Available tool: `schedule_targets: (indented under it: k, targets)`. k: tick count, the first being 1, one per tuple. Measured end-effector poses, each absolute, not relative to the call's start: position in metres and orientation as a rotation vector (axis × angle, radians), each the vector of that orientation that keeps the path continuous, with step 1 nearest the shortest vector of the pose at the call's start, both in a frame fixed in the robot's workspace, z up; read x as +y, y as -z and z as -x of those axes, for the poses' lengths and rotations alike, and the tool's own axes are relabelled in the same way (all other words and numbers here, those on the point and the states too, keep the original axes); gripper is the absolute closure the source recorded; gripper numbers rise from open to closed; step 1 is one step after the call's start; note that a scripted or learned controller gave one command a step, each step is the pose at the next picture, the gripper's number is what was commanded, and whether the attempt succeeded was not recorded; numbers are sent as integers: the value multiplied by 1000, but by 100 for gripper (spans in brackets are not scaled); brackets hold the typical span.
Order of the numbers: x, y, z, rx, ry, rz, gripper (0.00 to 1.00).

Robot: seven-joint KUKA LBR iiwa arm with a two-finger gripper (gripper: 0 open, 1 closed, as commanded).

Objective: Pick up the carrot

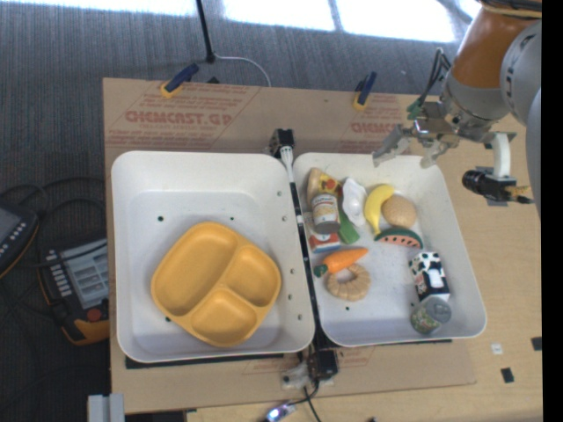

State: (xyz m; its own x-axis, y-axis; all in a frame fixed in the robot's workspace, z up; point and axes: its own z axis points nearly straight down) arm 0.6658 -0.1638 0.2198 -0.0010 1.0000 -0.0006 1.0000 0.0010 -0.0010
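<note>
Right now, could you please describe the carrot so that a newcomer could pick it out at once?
Look in the right bin, near its left wall. The carrot lies just above the ring-shaped doughnut and left of the watermelon slice. It alone is a bright orange taper with a green top.

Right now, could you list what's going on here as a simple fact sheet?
carrot: right bin, near its left wall, above the bagel
gripper: open, over the right bin's far edge, holding nothing
left bin: holds a yellow tray
near carrot: can, watermelon slice
</note>
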Motion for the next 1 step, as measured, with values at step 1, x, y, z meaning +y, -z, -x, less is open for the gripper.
schedule_targets:
  k: [1]
  targets:
    - [-150, -94, -611, -2259, 0, 2185, 0]
